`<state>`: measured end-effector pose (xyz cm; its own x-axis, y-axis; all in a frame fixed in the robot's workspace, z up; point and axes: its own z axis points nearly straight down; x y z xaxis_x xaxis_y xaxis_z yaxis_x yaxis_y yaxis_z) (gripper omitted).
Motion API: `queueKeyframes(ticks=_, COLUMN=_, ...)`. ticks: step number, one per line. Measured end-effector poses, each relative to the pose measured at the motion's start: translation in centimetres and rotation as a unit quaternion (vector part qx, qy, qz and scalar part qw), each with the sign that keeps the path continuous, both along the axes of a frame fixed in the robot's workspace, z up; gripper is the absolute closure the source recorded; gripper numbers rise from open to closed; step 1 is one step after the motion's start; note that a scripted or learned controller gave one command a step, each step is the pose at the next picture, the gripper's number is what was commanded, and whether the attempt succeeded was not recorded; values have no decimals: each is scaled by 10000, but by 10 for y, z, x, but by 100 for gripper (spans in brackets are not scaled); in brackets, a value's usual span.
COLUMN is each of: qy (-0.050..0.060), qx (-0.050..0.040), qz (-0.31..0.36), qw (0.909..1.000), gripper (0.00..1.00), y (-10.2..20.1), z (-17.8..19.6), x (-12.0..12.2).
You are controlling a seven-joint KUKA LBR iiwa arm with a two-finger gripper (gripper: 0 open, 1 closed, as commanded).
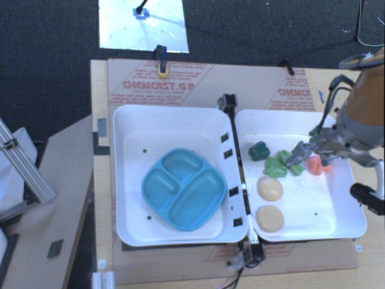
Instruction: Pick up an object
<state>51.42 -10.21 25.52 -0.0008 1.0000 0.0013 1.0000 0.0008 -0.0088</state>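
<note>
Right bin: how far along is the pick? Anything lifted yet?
Done: the arm has reached into the right bin, and the tool sits low over the light green pieces, next to the orange-red piece. In hand: nothing visibly held; every item looks to be resting on the bin floor. Left: a confirmed grasp and a lift. The two tan rounds and the dark green piece lie apart from it.

Bench [101, 179] under what looks like printed cardboard sheet [198, 86], two white bins [174, 116] side by side
</note>
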Motion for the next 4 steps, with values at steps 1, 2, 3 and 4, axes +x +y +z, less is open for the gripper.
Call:
queueKeyframes(ticks=1, qy=-51, qx=-7, qz=11, qw=10000, gripper=0, y=0, z=5, x=2)
queueKeyframes(ticks=2, qy=-26, qx=-3, qz=3, qw=10000, gripper=0, y=0, z=-58, x=-1)
queueKeyframes(ticks=3, qy=-29, qx=-1, qz=4, qw=10000, gripper=0, y=4, z=-117, x=7)
queueKeyframes(ticks=4, qy=-26, qx=1, qz=2, qw=10000, gripper=0, y=4, z=-170, x=6)
